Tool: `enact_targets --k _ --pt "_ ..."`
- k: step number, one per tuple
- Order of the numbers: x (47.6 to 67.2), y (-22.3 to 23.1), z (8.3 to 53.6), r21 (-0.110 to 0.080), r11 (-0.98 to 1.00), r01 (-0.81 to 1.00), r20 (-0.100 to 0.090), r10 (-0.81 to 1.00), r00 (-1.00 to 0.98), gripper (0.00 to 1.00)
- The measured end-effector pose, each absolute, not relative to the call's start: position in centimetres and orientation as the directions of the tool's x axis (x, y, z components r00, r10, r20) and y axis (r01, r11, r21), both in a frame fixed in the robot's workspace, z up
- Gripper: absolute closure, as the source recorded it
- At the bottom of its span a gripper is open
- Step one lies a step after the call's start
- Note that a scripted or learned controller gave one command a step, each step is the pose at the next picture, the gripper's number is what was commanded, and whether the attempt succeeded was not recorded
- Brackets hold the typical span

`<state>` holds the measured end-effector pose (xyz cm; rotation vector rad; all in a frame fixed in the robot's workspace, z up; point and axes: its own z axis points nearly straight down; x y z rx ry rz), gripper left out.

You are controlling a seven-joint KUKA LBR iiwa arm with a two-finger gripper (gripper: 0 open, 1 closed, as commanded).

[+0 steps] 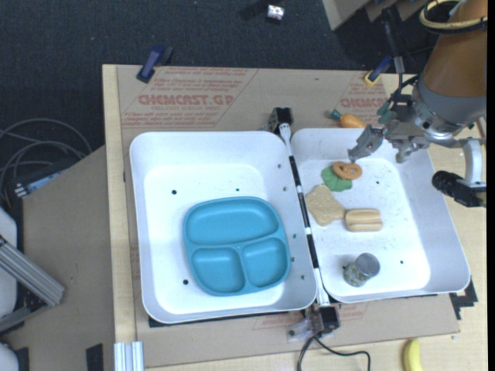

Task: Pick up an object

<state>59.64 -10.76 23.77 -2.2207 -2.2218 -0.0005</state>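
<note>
Closest to me in the right bin (433, 273) sits a small grey can (361, 268), then a tan bread roll (363, 219) touching a pale bread slice (323, 205), all light toy food by the look of it. Farther back, an orange cookie (346, 170) rests on a green leaf (335, 178) (stiff, thin, best pinched across its edges), and the end effector (370, 142) hovers just beyond it, though I cannot tell whether it is spread or closed.

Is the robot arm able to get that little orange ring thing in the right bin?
Probably yes. The orange ring lies on a green piece at the back of the right bin, uncovered from above, and the gripper hangs close above it. The tan block lies apart.
</note>
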Motion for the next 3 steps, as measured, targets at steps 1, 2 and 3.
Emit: enact_targets --k 1,2,3 --pt "64.4 -9.8 12.8 -0.003 0.001 1.0 0.001 1.0 -0.001 0.0" --pt "65.3 -9.5 8.7 0.002 0.001 1.0 -0.001 1.0 -0.001 0.0" --pt "66.7 -10.1 9.8 0.003 0.001 1.0 -0.001 1.0 -0.001 0.0"
